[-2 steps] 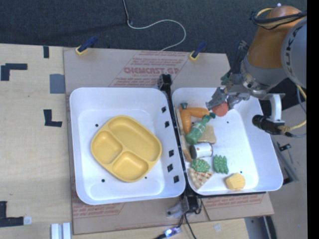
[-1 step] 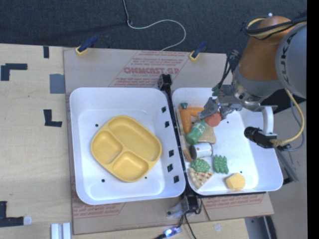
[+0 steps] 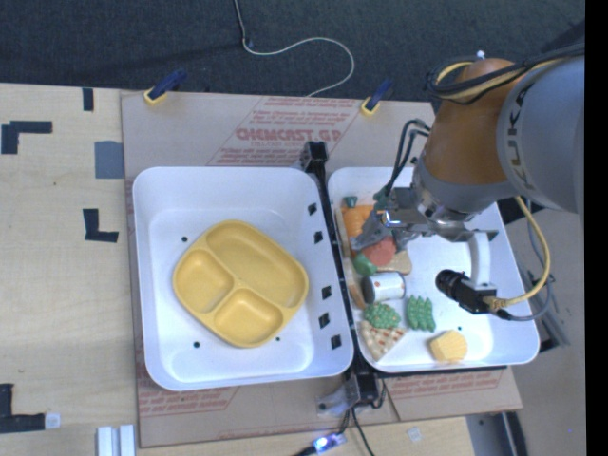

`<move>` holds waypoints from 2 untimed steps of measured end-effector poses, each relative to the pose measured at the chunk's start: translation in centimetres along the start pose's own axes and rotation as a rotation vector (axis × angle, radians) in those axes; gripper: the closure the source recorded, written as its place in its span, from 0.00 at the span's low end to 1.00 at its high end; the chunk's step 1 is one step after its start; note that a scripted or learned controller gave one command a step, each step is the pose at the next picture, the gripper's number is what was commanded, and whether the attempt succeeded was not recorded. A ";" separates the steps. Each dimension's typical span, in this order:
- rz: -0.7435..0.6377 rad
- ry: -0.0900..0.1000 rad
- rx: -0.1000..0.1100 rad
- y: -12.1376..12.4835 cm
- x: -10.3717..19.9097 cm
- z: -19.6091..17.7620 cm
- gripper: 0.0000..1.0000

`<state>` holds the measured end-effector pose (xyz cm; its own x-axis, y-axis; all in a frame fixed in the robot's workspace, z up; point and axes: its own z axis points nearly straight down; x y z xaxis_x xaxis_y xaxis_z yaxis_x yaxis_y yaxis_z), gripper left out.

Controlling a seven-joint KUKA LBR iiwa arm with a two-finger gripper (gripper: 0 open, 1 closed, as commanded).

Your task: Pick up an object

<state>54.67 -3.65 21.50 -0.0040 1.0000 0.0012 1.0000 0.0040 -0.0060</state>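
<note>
Bench (image 3: 66,255) was viewed from one fixed overhead camera, angled downward at slant. Both white bins (image 3: 152,198) were framed side by side, at moderate range. Arm (image 3: 475,131) was seen entering from right.

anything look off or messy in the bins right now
Nothing spilled or broken. The yellow divided tray sits askew in the left bin. Toy food in the right bin is crowded against its left wall, under the gripper.

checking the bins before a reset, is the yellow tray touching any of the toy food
Apart. The camera view shows the yellow tray lying in the left bin, while the toy food lies in the right bin, past the divider.
</note>
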 end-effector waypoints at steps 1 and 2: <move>-0.002 0.001 -0.002 -1.7 4.8 -0.9 1.00; 0.001 -0.001 -0.002 -3.8 7.1 -1.7 1.00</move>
